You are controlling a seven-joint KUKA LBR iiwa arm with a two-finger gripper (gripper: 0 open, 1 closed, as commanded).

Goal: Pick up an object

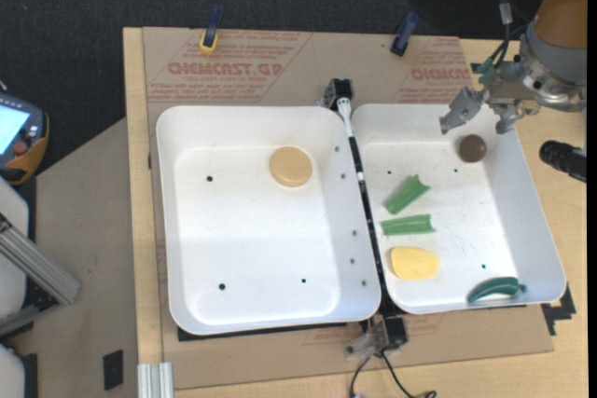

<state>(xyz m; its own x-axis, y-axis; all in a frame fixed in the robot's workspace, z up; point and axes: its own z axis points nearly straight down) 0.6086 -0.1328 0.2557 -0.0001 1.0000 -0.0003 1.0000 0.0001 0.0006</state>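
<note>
Grey two-finger gripper (pixel 482 118) hanging open, holding nothing, just above small round brown object (pixel 473 148) in right white bin (pixel 532 200).

my bench has a brown board (pixel 280 61) with red lettering under the two white bins. a blue and yellow clamp (pixel 211 33) and a dark blue clamp (pixel 404 33) grip its far edge. a black clip (pixel 338 93) sits between the bins.

Disc (pixel 291 167) in left bin (pixel 187 228); ball (pixel 472 148), two pods (pixel 407 194), lump (pixel 413 263), curved piece (pixel 494 291) in right bin (pixel 527 200).
</note>
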